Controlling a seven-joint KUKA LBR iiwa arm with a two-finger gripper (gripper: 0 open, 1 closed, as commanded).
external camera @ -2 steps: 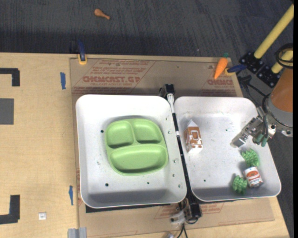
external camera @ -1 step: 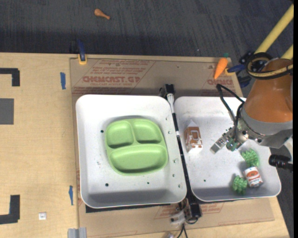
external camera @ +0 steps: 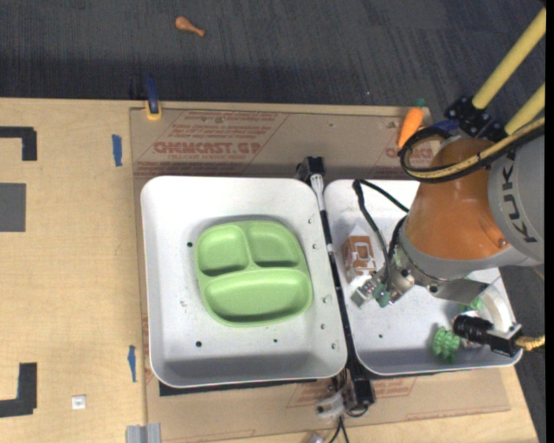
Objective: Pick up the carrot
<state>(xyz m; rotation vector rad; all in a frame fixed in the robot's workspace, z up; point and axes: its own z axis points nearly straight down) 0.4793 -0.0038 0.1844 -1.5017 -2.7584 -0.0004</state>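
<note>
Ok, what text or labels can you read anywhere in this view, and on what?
"KU": black letters on the arm; the rest is cut off.
Red print on the cardboard behind the bins: too blurred to read.
Pattern on the small card in the right bin: not legible.

plate (external camera: 253, 272) in left bin (external camera: 164, 260) | carrot (external camera: 410, 126) behind right bin (external camera: 415, 359)

Arm (external camera: 467, 203) cut off by right edge; we see no base. Its bulk hides much of right bin (external camera: 394, 350) floor and far wall. Carrot (external camera: 410, 126) partly behind black cable, lower end hidden. Gripper (external camera: 374, 292) too small and cluttered; we cannot read it. Yellow poles (external camera: 511, 60) run out at top right. Small orange thing (external camera: 189, 27) on dark floor too small to name.
</note>
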